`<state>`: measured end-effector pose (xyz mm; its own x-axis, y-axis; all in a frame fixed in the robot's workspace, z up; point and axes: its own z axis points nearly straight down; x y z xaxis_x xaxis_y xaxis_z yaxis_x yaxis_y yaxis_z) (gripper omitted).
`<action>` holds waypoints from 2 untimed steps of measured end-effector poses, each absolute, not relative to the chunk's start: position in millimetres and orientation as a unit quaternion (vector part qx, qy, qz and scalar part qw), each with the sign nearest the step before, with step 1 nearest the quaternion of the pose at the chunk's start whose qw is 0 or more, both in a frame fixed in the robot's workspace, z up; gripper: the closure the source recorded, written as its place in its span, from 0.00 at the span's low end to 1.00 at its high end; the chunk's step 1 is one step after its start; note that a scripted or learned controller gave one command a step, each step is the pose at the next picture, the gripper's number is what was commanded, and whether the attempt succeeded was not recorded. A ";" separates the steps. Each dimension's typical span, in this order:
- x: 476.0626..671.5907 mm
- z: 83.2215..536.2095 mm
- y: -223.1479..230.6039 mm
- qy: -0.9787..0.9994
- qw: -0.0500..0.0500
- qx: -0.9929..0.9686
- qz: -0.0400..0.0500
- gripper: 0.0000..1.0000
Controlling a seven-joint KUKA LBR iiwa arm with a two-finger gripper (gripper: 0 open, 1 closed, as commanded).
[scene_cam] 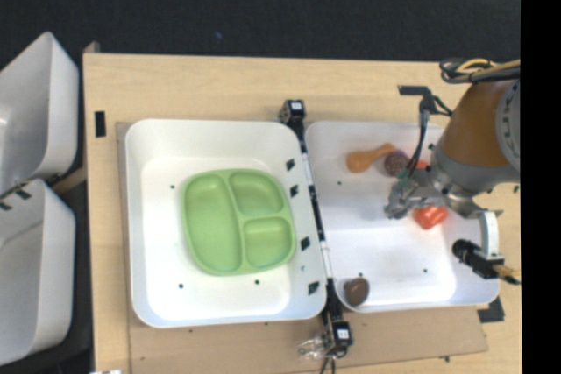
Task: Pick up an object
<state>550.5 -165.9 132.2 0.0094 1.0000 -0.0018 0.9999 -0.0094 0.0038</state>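
Arm [478, 136] low over the right bin [386, 280], its hand [400, 204] down among the small things there.

From where I stand, I cannot tell whether the hand is clenched or released; it is a dark grey blur just left of a red object [429, 216] that lies on the bin floor, touching or nearly so. Behind the hand, towards the far wall, an orange, spoon-like piece [368, 158] lies beside a small dark purplish object [397, 160]. A brown round object [356, 291] sits at the bin's near left corner. The left bin [149, 293] holds a green divided plate [237, 220], lying flat. Both bins rest side by side on the pale wooden surface [110, 215].
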 end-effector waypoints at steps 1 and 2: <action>551.0 192.1 -176.6 0.704 0.003 0.710 0.001 1.00; 550.7 235.7 -177.8 0.707 0.003 0.707 0.001 1.00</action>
<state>550.7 -177.8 235.7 -0.0009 1.0000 -0.0027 1.0000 0.0009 0.0061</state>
